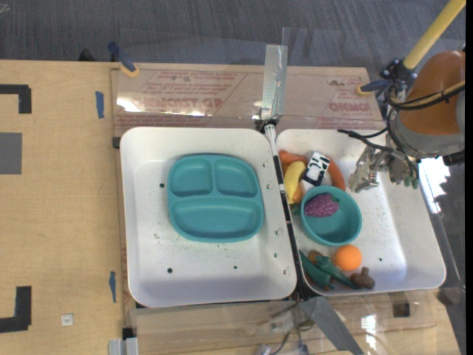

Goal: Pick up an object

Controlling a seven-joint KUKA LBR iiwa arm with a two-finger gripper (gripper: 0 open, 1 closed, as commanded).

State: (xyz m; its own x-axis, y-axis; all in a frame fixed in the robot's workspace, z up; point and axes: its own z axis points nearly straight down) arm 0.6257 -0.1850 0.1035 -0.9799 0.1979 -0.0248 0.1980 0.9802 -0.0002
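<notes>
The gripper point(367, 174) hangs over the right bin point(399, 231), near that bin's upper right part, its metal fingers pointing down and toward the toys; nothing shows between them, and I cannot tell how far apart they stand.

The toys crowd the left half of this bin. A teal bowl point(334, 224) with a purple bunch of grapes point(321, 205) inside lies at about 8 o'clock from the gripper, near but apart. A yellow banana point(294, 179) and an orange carrot point(334, 172) lie at about 9 o'clock, against the bin's left wall, with a black-and-white tag point(317, 167) lying over them. An orange ball-like fruit point(348, 258) sits at 6 o'clock, further off, beside a dark green item point(325, 271) and a brown piece point(361, 277) at the bin's near edge. The left bin point(140, 220) bears a teal divided plate point(216, 197).

To do the pick well, I judge the carrot or the bowl rim the nearest candidates. The approach should come straight down with the jaws spread across the thing's narrow side, and clear of the tag, which could slip. The bowl's curved wall may skid out, so a grip across its rim looks safer than one on its body.
</notes>
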